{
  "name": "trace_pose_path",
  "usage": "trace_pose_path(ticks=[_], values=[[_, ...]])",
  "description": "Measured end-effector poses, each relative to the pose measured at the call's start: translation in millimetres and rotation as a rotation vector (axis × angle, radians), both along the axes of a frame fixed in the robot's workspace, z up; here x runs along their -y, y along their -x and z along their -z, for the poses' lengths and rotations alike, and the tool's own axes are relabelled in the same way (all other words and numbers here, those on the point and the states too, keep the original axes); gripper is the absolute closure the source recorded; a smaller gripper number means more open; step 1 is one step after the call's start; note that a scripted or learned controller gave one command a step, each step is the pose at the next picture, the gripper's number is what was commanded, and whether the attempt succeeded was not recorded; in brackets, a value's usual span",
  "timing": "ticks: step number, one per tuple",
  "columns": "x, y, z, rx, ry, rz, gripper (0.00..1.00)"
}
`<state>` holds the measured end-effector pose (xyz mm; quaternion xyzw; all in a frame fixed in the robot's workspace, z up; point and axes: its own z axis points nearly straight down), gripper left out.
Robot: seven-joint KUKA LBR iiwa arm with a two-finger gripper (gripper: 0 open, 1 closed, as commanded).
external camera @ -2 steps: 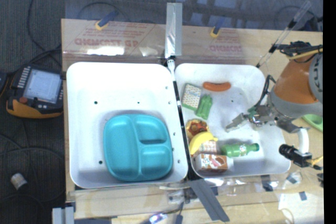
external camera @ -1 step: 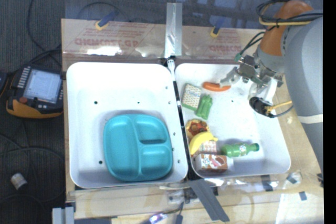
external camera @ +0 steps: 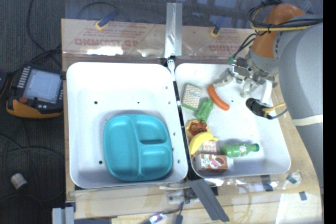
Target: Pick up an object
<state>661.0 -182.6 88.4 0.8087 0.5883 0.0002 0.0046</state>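
— So where was it in the job, looking down from the fixed camera?

— At the approach, I'd say. The gripper (external camera: 234, 77) hung over the far end of the right bin (external camera: 273, 141), just beside the orange carrot (external camera: 218, 97), with nothing between its fingers. Whether they were apart or together, I couldn't tell from that angle.

— And the next move?

— Probably to come down on one object, perhaps the carrot, the nearest thing with bare floor around it. The rest lay crowded together.

— How many things?

— Two bins. In the left bin (external camera: 84, 86), one teal divided tray (external camera: 138, 147). In the right, I counted seven: carrot, green pepper (external camera: 204, 109), a speckled packet (external camera: 191, 95), a banana (external camera: 201, 141), a small red-and-yellow piece (external camera: 197, 126), a green bottle (external camera: 239, 149) and a brown carton (external camera: 212, 162).
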Motion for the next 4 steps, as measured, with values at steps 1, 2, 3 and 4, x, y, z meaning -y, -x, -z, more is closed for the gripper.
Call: trace_pose_path(ticks=[1, 2, 3, 4], values=[[-32, 21, -1, 0.001, 0.002, -0.221, 0.00], [-32, 20, -11, 0.002, 0.002, -0.222, 1.00], [-98, 56, -94, -0.010, -0.007, -0.061, 1.00], [-82, 1, -131, -0.008, -0.005, -0.049, 1.00]])
